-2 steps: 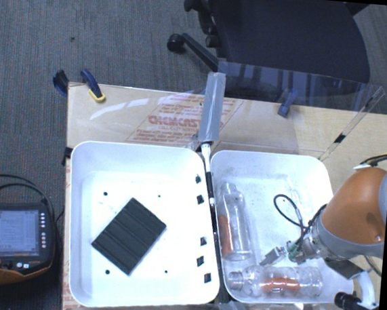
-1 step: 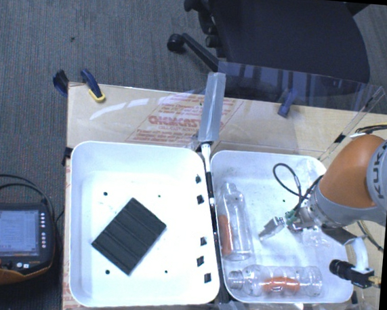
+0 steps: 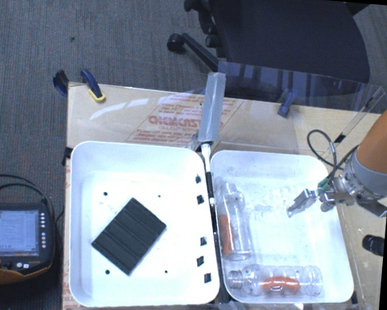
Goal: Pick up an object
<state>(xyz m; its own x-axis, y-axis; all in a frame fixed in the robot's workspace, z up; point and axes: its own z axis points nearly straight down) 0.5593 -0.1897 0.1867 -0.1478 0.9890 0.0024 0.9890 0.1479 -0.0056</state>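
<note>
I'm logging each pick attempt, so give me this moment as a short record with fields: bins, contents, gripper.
left bin: one dark ribbed flat block
right bin: two clear plastic bottles, one upright along the left wall, one along the near wall
gripper: above the right bin, holding nothing visible
bench extras: handheld pendant at left

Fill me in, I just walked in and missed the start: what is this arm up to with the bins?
The arm's gripper hangs over the right bin, with nothing between its fingers. Two clear plastic bottles lie in that bin: one along its left wall, the other along the near edge. A dark ribbed slab lies in the left bin. Nothing has been picked up yet.
</note>
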